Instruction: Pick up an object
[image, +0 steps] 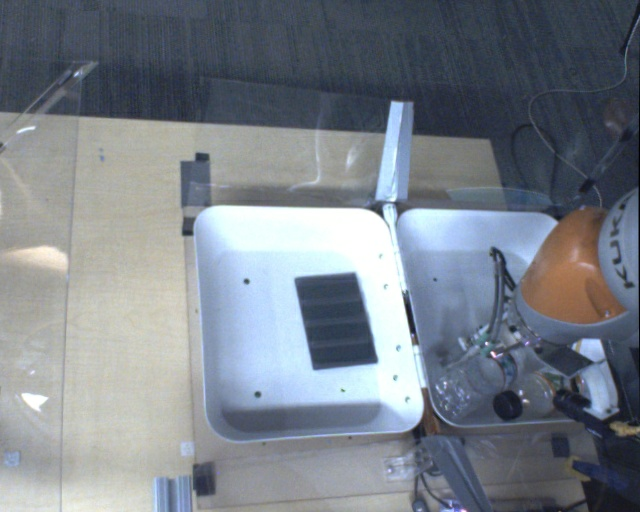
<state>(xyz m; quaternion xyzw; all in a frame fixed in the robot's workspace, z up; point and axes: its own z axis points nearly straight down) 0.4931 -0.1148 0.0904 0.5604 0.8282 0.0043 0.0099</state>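
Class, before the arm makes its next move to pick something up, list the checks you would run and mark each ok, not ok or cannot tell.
1. Arm over the right bin: ok.
2. Gripper low inside that bin: ok.
3. Something between its fingers: cannot tell.
4. Clear object near the gripper, shape readable: cannot tell.
5. Dark ribbed block flat in the left bin, apart from the arm: ok.
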